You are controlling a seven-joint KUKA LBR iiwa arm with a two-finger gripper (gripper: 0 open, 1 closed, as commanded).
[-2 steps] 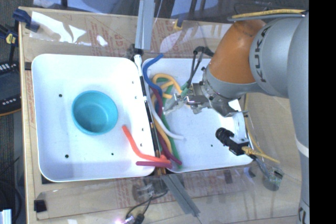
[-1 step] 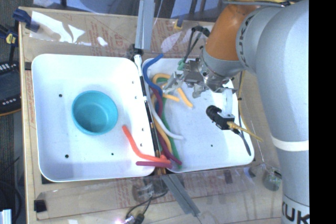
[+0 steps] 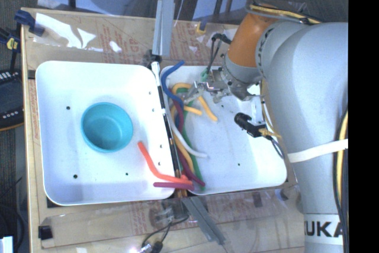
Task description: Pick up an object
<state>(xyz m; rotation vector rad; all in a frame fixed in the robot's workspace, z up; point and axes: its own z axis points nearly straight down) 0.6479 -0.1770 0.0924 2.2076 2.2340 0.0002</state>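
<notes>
My gripper [image 3: 204, 89] hangs over the upper left part of the right bin [image 3: 249, 157], just above a tangle of bent straws. A yellow straw [image 3: 207, 108] lies right under it, beside a blue one [image 3: 170, 73] and green, white and dark red ones [image 3: 185, 145] along the bin's left wall. A blue bowl [image 3: 107, 126] stands upright in the left bin [image 3: 59, 86]. An orange-red straw [image 3: 155, 166] lies in that bin's lower right corner, reaching across the divider.
The arm's large grey body [image 3: 308, 115] covers the right side of the right bin. A metal rail [image 3: 163, 23] stands behind the bins, at the divider. Clear plastic sheeting [image 3: 77, 32] covers the bench at the back left.
</notes>
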